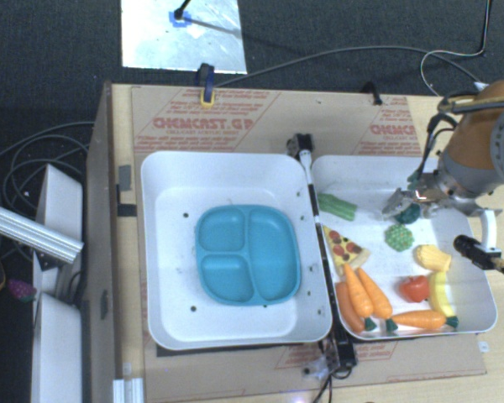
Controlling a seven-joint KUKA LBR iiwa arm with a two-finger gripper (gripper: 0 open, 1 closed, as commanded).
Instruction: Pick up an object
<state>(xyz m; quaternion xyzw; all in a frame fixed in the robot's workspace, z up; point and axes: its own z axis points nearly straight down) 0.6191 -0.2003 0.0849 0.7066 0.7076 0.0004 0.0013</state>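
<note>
Supporting two white bins (235, 170): cardboard-covered bench (235, 112)

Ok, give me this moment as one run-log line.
gripper: low in right bin | at: teal toy | near: broccoli | left bin: blue tray

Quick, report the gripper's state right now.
Gripper: low in the right bin, by a small teal object; open or closed cannot be told, and no hold is visible.

A small dark teal toy piece (409, 213) lies in the right white bin (487, 309), near its upper right, just above a green broccoli floret (399, 238).
</note>
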